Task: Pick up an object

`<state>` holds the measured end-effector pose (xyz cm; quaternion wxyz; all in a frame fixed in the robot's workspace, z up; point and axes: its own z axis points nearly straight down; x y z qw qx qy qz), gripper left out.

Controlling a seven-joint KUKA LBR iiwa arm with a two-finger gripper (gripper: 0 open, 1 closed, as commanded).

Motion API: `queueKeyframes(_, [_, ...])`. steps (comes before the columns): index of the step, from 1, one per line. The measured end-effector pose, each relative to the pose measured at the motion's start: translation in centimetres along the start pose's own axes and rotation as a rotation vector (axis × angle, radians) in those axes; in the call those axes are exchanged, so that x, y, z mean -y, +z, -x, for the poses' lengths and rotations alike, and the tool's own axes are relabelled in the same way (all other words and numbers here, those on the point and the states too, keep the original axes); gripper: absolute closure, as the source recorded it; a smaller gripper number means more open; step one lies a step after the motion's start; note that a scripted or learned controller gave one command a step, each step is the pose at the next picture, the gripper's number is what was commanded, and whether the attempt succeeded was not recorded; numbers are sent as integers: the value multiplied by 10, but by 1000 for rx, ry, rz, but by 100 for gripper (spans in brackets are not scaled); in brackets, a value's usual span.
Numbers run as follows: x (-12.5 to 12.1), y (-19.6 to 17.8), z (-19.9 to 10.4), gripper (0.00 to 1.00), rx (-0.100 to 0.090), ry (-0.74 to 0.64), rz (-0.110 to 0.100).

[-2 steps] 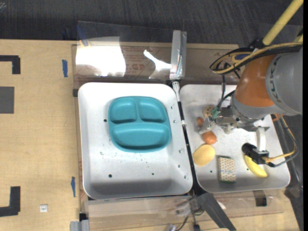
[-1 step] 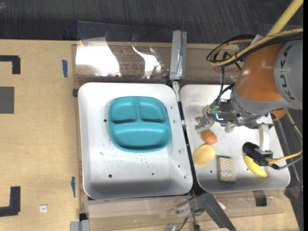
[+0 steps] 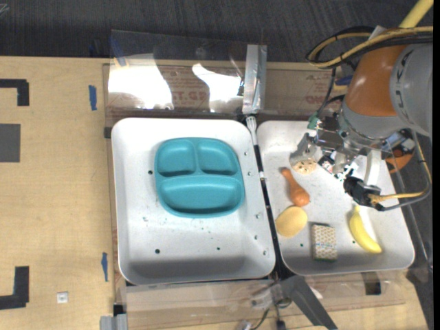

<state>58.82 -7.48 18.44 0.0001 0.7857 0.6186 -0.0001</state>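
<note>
The right bin (image 3: pixel 395 253) holds several small objects. An orange carrot (image 3: pixel 295 188) lies near its left wall, with a round yellow fruit (image 3: pixel 291 221) just below it. A speckled tan block (image 3: pixel 323 241) sits near the front edge, and a yellow banana (image 3: pixel 362 231) lies to its right. A pale round piece (image 3: pixel 304 165) rests at the upper left. My gripper (image 3: pixel 320 155) hangs low over the bin's back part, right beside that pale piece. The grey arm with its orange band (image 3: pixel 375 88) reaches in from the upper right.
The left bin (image 3: pixel 130 205) carries a teal divided plate (image 3: pixel 199 176). A low wall (image 3: pixel 260 184) separates the two bins. Cables (image 3: pixel 344 43) loop above the arm at the back. A clear sheet with tape (image 3: pixel 199 81) stands behind the bins.
</note>
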Motion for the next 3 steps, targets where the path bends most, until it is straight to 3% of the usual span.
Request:
queueKeyframes(1, [3, 96, 23, 0, -1, 3, 5])
queueKeyframes(2, [2, 85, 23, 100, -2, 5, 8])
queueKeyframes(3, [-36, -4, -97, 100, -6, 99, 5])
